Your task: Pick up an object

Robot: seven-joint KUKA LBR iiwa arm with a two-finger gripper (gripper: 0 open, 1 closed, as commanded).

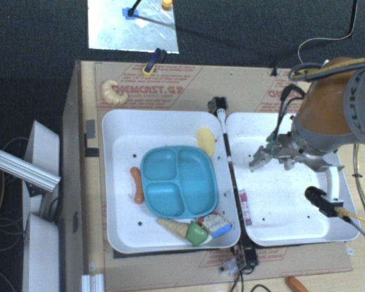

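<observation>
My gripper (260, 158) hangs over the left part of the right bin (280, 224), pointing toward the divider. I see nothing in it. The left bin (125, 139) holds a blue divided plate (179, 181). An orange sausage-shaped piece (137, 185) lies just left of the plate. At the plate's top right, by the bin wall, sits a yellow lemon-like object (205, 140). Along the plate's lower edge lie a beige cone (172, 226), a green piece (197, 235) and a small blue and red box (218, 224).
The arm's orange band and grey wrist (331, 117) cover the right bin's upper right. A black fitting (319, 199) sticks out over that bin's right side. On the cardboard behind the bins lie a beige curled object (114, 90) and a blue-yellow clip (152, 61).
</observation>
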